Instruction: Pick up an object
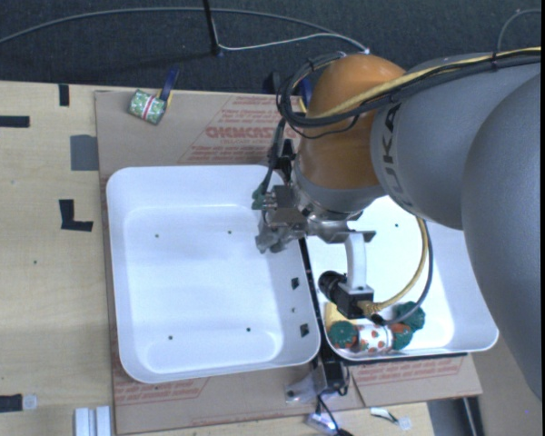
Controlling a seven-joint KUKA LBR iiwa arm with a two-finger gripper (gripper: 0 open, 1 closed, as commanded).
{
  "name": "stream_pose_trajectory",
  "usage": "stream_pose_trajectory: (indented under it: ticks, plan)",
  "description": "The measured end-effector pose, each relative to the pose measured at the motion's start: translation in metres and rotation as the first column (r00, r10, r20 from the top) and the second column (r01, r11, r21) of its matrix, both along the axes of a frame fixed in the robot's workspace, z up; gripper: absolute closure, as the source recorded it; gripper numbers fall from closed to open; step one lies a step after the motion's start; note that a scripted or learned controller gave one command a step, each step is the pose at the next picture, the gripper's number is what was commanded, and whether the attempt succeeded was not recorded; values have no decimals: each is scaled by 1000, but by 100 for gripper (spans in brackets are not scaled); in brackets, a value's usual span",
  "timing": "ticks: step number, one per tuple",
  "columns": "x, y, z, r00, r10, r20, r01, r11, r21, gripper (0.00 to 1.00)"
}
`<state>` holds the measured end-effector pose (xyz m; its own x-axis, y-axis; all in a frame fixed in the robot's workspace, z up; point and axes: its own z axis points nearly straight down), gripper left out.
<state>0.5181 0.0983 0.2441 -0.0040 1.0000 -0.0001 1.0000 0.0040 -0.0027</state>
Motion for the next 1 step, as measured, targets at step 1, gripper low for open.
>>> stream_pose_trajectory:
  ticks: [1]
  plan:
    - [0,-2,1,1000,-4,2,4,1000,0,0]
